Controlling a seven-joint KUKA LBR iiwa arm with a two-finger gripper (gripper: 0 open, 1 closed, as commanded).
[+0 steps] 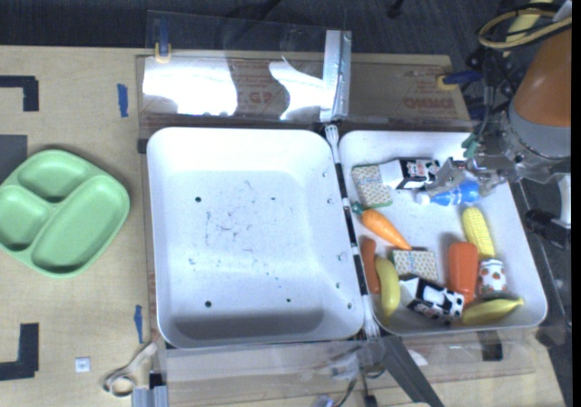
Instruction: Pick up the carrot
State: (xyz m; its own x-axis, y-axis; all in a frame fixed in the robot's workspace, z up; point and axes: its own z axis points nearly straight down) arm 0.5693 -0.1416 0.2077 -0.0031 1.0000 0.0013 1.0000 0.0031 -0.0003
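The carrot [384, 228], orange with a small green top, lies tilted in the left part of the right bin [531, 255], close to the divider between the two bins. My gripper [461, 169] hangs over the back right part of that bin, up and to the right of the carrot and well apart from it. Below the gripper sits a blue object [457, 193]. The arm's orange band [547, 87] is at the right edge.
Around the carrot lie two patterned squares [370, 184] [415, 262], a yellow corn cob [477, 231], an orange-red cylinder [462, 267], two bananas [388, 286] [493, 310] and a black-and-white cow toy [435, 299]. The left bin [241, 223] adjoins. A green divided plate [60, 211] sits far left.
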